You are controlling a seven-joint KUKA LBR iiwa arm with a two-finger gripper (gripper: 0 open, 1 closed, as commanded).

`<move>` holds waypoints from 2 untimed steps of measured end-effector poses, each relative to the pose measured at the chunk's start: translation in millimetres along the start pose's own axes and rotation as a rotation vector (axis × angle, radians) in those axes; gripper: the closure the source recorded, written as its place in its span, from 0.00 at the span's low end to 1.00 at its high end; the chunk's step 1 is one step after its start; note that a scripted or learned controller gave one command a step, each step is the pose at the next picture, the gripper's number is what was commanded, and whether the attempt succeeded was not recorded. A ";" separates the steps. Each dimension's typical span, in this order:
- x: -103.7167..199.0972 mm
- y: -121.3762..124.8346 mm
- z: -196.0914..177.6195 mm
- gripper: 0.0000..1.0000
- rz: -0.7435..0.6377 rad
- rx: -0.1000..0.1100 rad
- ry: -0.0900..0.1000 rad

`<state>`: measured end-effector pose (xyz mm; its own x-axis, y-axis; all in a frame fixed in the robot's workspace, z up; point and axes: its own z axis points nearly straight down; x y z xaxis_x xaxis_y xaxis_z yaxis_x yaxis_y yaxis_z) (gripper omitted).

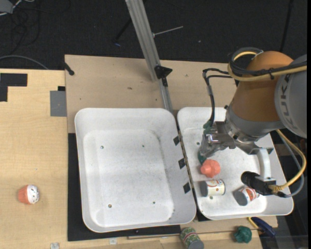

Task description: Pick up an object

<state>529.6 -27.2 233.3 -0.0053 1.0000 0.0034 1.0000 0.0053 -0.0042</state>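
I hang my gripper (206,148) just above the red ball (210,168) in the right bin (280,207), lined up to grab; whether it's spread, I cannot tell.

We see two white bins, the left bin (124,170) speckled with faint grey and marked by a few dark dots, the right bin (280,204) the same white. The bench (20,139) is pale tan wood grain, with black (8,84) and grey (57,102) rectangles on its left part. In the right bin we note an orange-red rounded object (211,168), a white cylinder (215,188) with a yellowish band, and a grey-and-white piece (245,195) with a red stripe. The arm (262,90) is grey with an orange band; the tool (210,141) looks silver with green touches. On the bench lies an orange-and-white ball (28,194), and near the front edge a dark green lump (242,234). The background is black.
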 end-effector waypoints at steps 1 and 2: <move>45.6 3.5 6.9 1.00 0.002 0.002 -0.001; 96.9 1.6 17.2 1.00 0.001 0.003 -0.002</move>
